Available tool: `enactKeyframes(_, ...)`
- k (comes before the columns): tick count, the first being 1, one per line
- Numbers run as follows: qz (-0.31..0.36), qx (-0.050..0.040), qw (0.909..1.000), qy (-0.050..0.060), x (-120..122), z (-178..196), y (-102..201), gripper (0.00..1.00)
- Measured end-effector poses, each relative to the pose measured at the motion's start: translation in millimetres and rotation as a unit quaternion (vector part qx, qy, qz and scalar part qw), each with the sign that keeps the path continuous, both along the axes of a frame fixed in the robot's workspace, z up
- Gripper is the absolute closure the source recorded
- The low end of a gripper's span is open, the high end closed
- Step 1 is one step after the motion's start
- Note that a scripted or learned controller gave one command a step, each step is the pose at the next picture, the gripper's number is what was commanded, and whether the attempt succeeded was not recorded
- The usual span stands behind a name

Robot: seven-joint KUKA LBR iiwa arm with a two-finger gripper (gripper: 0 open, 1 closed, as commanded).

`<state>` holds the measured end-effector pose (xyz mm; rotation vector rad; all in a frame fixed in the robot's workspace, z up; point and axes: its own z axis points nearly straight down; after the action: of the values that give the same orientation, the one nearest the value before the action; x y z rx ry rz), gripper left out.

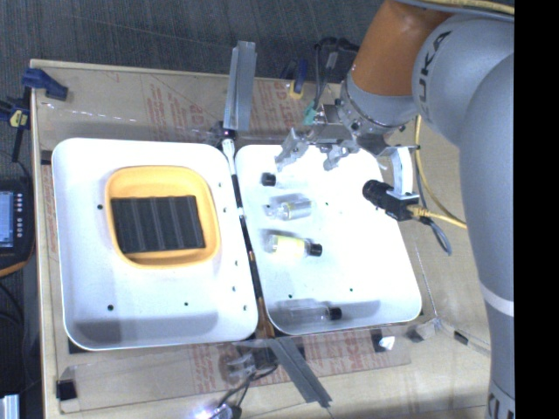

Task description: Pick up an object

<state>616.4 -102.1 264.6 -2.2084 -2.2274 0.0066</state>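
Two shallow white bins side by side on the counter (157,369). In the left bin (79,260), a yellow-orange tray (161,182) carrying a dark ribbed insert (162,223). In the right bin (384,269), four small items: a tiny black cap-like piece (268,180) near the far left corner; a clear, silvery little bottle (290,206) lying just nearer; a pale yellowish tube with a black cap (293,245) lying on its side toward the middle; and a clear vial with a dark end (307,311) lying along the near wall. Grey arm with orange band (393,46) reaching in from the right, above the far edge of the right bin. Hand (311,155) hovering over that bin's far side, fingers spread apart with nothing between them, left fingertip (286,155) just beside and above the black cap-like piece, not touching it. Bottle, tube and vial all resting on the bin floor, well apart from one another.
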Motion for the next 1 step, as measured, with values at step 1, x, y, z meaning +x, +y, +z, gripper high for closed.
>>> enactKeyframes(1,0.014,-0.0001,0.9999,0.0,-15.2,-134.2,-40.4,0.0)
